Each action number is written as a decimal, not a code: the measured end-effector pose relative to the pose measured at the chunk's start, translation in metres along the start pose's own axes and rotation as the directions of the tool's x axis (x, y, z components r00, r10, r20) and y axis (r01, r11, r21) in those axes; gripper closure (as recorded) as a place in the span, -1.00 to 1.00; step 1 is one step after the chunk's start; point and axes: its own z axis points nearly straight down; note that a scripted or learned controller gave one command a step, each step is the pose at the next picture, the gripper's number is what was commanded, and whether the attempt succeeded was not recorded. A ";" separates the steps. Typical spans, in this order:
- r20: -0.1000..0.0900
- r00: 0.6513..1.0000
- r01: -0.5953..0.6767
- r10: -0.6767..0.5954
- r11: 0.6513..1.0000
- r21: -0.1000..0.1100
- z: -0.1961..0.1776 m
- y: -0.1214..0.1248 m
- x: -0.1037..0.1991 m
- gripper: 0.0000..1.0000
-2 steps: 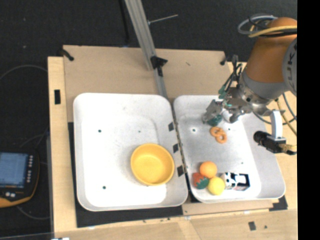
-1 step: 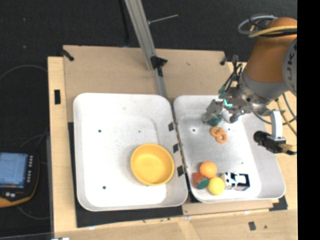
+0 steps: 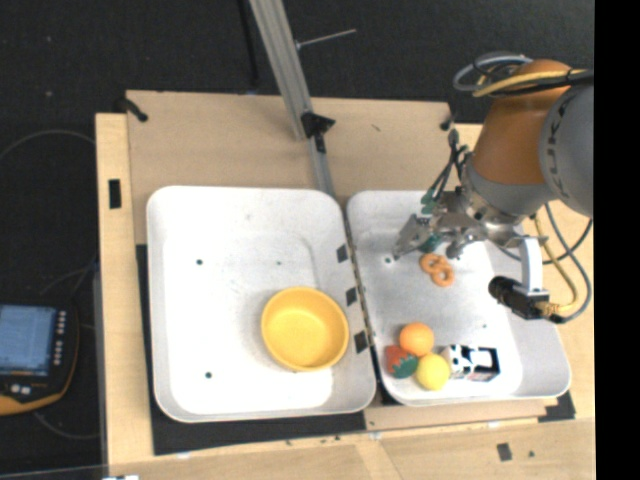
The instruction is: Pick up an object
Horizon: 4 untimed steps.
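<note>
My gripper (image 3: pixel 432 244) hangs over the upper middle of the right bin (image 3: pixel 530 368), below the grey arm with its orange band. Its fingers (image 3: pixel 407 240) are spread apart and open, with nothing between them. A small orange ring-shaped piece (image 3: pixel 437 269) lies on the bin floor just beneath and slightly right of the fingertips. Near the bin's front edge sit an orange ball (image 3: pixel 416 339), a yellow lemon (image 3: pixel 433 372), a red and green piece (image 3: pixel 402 365) and a black and white box (image 3: pixel 473 362).
The left bin (image 3: pixel 200 268) holds a yellow bowl (image 3: pixel 304 328) near its front right. A grey metal pole (image 3: pixel 290 78) slants up from between the bins. A handheld pendant (image 3: pixel 30 353) lies off the bench at far left.
</note>
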 end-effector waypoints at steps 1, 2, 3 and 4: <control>0.000 1.000 0.002 -0.002 1.000 0.002 0.063 0.002 -0.003 -1.00; 0.000 1.000 0.001 -0.001 1.000 0.000 0.106 0.001 -0.004 -1.00; -0.002 1.000 -0.005 0.005 1.000 -0.007 0.093 0.003 -0.005 1.00; -0.001 1.000 0.005 -0.005 1.000 -0.010 0.030 0.011 -0.007 1.00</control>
